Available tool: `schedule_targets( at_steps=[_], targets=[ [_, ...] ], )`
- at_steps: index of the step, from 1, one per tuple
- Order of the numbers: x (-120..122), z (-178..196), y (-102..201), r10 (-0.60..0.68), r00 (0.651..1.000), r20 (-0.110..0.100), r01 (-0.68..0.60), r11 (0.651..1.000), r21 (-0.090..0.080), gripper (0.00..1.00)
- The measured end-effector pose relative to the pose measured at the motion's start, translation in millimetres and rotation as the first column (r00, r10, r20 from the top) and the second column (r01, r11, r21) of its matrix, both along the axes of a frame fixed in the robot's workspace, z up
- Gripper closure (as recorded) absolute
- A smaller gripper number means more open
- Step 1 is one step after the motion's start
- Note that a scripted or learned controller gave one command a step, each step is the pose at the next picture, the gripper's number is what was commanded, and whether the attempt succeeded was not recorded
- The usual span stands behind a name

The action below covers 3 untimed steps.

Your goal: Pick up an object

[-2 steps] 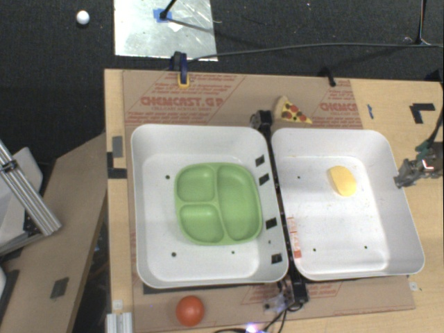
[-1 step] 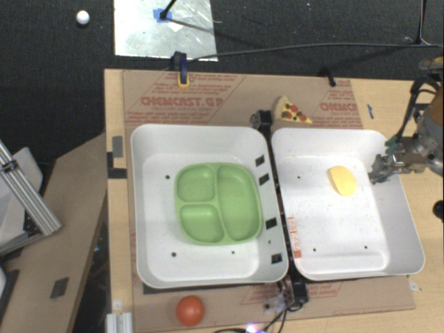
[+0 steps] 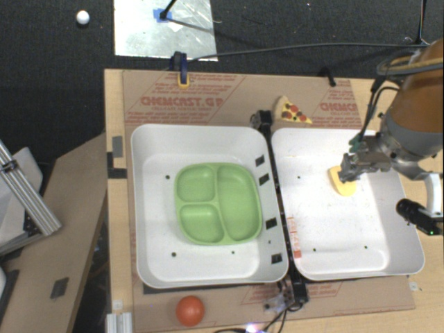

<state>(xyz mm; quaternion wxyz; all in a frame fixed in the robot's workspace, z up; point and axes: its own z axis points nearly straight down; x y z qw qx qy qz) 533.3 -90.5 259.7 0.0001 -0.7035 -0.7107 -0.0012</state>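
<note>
Well, nearest the camera an orange ball (image 3: 190,310) sits on the brown board (image 3: 208,96), just outside the front edge of the left bin (image 3: 149,186), towards that bin's front left corner. Inside the left bin a green divided plate (image 3: 218,203) lies flat near the middle, its three compartments facing up. A black clamped seam (image 3: 272,200) runs between the two bins, which touch side by side. In the right bin (image 3: 368,255) a pale yellow piece (image 3: 343,184) lies towards the back right part of the floor, partly covered by the gripper (image 3: 355,166), which hangs right over it; whether the tool is closed around the piece or slack I cannot tell. The grey arm (image 3: 409,127) with its orange band comes in over the right edge of that bin. Beyond the bins, a toy pizza slice (image 3: 292,111) rests on the board just behind the right bin's back left corner. Farther back, a blue clip (image 3: 180,66) holds the board's rear edge, a silvery sheet (image 3: 165,19) lies on the dark floor, and a small white ball (image 3: 83,17) sits to its left
</note>
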Motion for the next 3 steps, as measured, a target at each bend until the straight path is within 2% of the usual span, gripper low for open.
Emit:
schedule_targets(
  at_steps=[1,2,3],
  targets=[
    [10.0,-15.3,57.4,0.000,1.000,-0.001,0.000,1.000,0.000,1.00],
    [22.1,-22.4,100.8,-0.001,1.000,0.000,0.001,1.000,0.000,1.00],
    [20.1,-23.0,157.9,0.000,1.000,0.000,0.000,1.000,0.000,1.00]
  ],
)
